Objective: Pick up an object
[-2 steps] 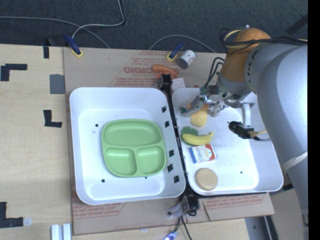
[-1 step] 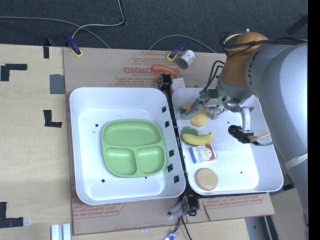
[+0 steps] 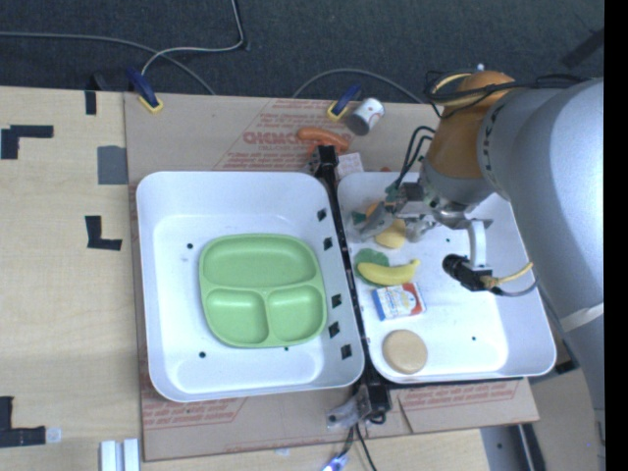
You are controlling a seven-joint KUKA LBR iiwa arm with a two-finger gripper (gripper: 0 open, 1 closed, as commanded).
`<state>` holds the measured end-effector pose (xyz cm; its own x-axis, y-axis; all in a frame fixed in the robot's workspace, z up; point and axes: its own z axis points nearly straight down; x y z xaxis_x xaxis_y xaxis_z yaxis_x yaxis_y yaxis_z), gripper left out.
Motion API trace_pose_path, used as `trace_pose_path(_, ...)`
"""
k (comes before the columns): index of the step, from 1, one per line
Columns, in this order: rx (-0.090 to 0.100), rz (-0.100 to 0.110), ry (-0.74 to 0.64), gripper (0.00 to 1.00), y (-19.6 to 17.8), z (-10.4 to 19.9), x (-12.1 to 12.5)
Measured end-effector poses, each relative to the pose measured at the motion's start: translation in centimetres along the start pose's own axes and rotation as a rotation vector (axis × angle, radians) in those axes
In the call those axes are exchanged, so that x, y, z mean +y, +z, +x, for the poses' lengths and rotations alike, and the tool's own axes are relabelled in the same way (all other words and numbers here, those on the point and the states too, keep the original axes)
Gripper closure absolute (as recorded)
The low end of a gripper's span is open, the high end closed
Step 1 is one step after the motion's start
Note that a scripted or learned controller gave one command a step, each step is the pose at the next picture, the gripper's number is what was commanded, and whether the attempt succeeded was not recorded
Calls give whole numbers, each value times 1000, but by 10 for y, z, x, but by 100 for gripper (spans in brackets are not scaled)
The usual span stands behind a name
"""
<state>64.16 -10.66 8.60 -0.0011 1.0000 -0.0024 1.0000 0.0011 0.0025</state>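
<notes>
Arm (image 3: 549, 165) comes in from the right, orange band over the far right corner of the right bin (image 3: 491, 346). Gripper (image 3: 407, 212) is down in that bin's far left area, near the divider edge. Can't tell finger state, tips are lost in clutter and wrist hardware, so no confirmed grasp. Directly at the gripper: small yellow lemon-like piece (image 3: 391, 238) just beside/under the tip, contact unclear, plus a greenish-grey item (image 3: 365, 222) just left of it against the bin's left wall, too blurred to ID. Toy banana (image 3: 388, 271) lies flat just nearer than the lemon piece, w/ a green leaf-like bit (image 3: 371, 257) touching its left end. Small white carton w/ blue and red print (image 3: 397, 302) sits just near-side of the banana, about touching it. Round tan cookie-like disc (image 3: 404, 351) is at the near left corner of the right bin, apart from the carton. Black cable connector (image 3: 466, 271) hangs off the wrist over mid bin. Left bin (image 3: 167, 204) holds a green 3-compartment plate (image 3: 263, 289), roughly centred, flat. Outside the bins on the cardboard bench top (image 3: 196, 135): orange sausage-like toy (image 3: 322, 136) just past the far edge where the bins meet, and a white cup-like piece (image 3: 365, 116) near it w/ a blue-yellow clamp (image 3: 343, 102) alongside; second clamp (image 3: 145, 91) at the board's far left corner.
</notes>
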Motion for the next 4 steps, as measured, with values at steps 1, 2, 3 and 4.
trace_pose_path(1, 1, 6, -2, 0, 1, -16, 26)
trace_pose_path(2, 0, 0, 0, 0, 0, -9, 14)
trace_pose_path(3, 1, 0, 0, 0, 0, 8, -10)
trace_pose_path(4, 1, 4, -1, 0, 1, -10, 27)
